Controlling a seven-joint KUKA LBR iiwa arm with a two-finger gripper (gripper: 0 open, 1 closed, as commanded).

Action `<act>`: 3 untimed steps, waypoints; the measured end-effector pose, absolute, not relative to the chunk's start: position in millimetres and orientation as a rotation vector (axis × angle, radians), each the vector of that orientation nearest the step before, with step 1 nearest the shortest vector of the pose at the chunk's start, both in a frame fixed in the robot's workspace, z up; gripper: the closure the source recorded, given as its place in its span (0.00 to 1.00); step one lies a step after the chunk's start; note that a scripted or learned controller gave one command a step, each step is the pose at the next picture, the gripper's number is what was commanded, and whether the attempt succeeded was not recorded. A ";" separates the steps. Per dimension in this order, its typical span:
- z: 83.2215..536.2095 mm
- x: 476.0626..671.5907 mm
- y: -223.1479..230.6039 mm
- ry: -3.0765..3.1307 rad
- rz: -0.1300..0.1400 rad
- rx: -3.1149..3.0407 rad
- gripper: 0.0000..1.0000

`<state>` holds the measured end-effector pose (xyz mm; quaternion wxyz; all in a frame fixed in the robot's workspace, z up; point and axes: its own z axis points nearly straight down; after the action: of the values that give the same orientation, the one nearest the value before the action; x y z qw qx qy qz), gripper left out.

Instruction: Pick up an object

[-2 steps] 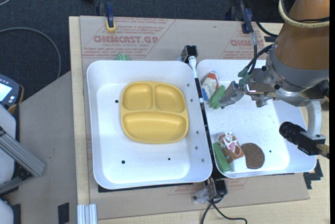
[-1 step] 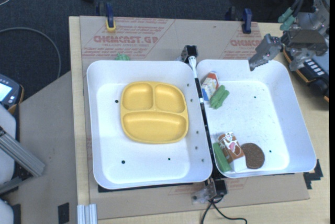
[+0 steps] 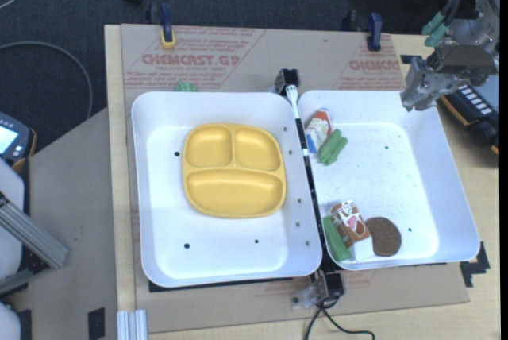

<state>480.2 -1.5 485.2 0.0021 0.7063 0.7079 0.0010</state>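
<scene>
On the cardboard-topped bench we see two white bins, the left bin holding a yellow divided tray. Nothing is picked yet: the gripper hangs above the right bin's far corner (fingers apparently apart, with nothing between them). Left to grasp: a green pod, small carton, brown disc and snack packet.

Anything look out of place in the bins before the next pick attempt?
Nothing looks spilled or broken. The yellow divided plate lies flat in the left bin. The right bin's small items crowd its left wall, and the pincer sits at its far right corner, away from them.
</scene>
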 end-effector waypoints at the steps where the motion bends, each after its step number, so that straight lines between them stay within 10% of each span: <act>1: 408.2 479.1 68.7 2.226 -0.003 2.220 1.00; 3: 408.7 482.8 28.4 2.223 -0.002 2.222 1.00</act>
<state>482.8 28.4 408.7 -0.0005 0.7069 0.7073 -0.0005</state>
